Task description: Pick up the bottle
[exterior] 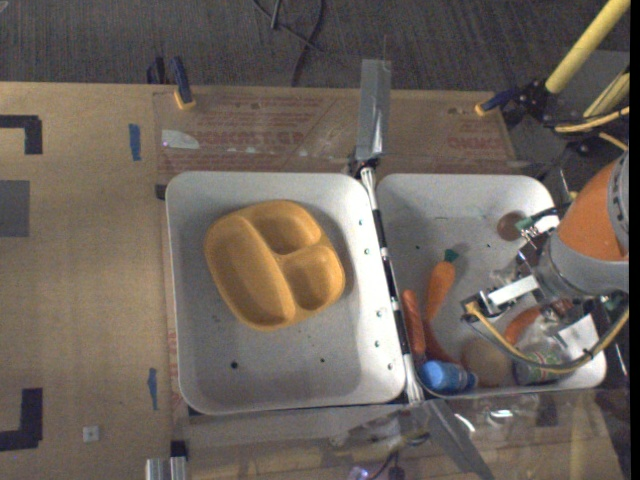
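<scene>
Right bin (440, 203): bottle (446, 376) lying at the front wall, carrot (439, 287) behind it. Left bin (190, 268): yellow divided plate (274, 262). Gripper (510, 313) low over right bin; grip state cannot be told.

Orange tray (275, 263) in left bin (190, 298)

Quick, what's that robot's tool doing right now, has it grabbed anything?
Tool: low over the right bin, above the clutter; whether it grips anything cannot be told.

A mustard-yellow divided plate (275, 262) lies in the white left bin (200, 368). In the white right bin (440, 203), lower right of the frame, sit an orange carrot (439, 290) with a green top and a blue bottle (446, 376).
</scene>
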Controlling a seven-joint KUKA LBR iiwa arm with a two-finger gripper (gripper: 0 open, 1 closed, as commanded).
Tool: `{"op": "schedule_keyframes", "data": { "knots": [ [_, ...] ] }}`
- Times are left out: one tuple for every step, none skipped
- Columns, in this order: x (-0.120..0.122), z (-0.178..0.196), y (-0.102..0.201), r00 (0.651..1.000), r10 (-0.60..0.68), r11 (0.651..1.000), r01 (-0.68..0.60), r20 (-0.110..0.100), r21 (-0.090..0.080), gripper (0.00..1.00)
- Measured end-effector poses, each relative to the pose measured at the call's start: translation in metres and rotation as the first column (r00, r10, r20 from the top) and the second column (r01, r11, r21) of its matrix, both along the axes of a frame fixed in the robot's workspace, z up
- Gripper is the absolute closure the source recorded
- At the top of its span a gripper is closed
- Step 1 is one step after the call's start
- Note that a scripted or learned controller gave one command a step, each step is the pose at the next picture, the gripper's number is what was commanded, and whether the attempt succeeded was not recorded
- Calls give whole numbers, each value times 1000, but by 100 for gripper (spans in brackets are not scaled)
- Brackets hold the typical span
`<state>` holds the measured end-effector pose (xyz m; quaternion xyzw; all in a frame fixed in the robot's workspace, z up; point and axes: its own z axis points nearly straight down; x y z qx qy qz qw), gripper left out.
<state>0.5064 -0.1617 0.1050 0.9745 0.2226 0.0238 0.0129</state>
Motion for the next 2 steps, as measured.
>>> {"op": "schedule_keyframes", "data": {
  "knots": [
    [6,16,1,1000,5,1000,-5,16,-1,100],
    [12,64,-61,975,-217,976,218,-55,15,100]
  ]
}}
